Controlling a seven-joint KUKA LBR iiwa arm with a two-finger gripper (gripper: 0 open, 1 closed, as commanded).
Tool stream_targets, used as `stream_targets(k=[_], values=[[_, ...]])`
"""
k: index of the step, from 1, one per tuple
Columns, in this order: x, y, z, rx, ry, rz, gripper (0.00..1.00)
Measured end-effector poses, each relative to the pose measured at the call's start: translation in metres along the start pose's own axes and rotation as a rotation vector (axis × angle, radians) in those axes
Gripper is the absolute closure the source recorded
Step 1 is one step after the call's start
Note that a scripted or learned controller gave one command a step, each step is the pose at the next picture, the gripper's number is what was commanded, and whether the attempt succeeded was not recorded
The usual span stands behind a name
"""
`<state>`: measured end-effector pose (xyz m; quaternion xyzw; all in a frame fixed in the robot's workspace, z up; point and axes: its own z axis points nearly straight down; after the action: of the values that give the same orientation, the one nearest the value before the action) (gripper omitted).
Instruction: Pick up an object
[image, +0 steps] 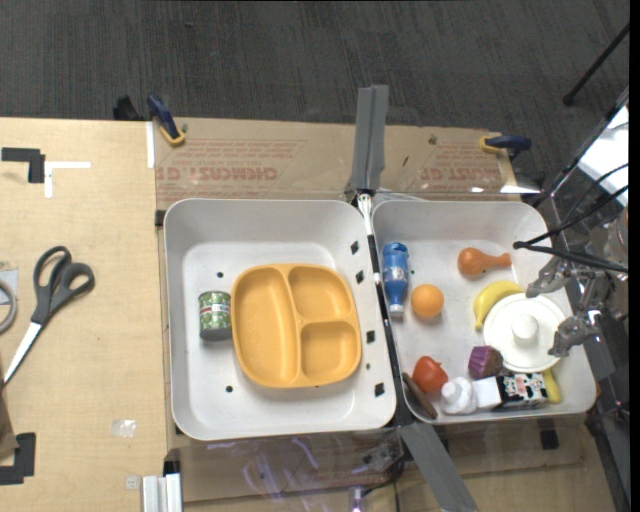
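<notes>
Gripper (572, 305) hangs at the right bin's (440, 215) right edge, beside the white round lid (523, 331); you cannot tell how its jaws stand. Orange (427, 301) and blue bottle (395, 277) lie leftward in that bin.

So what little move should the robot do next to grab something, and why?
Probably drift the claw left a little, over the right bin, then lower. It sits at that bin's right edge, next to the white round lid and banana. The orange ball sits apart from the other things, so it looks like the easiest thing to grab.
</notes>
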<state>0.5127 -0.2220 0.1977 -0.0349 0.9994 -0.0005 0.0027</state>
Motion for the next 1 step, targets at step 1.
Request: stream_targets(k=[1], values=[[-0.0206,0.0224,0.1022,0.000,-0.005,-0.077,0.00]])
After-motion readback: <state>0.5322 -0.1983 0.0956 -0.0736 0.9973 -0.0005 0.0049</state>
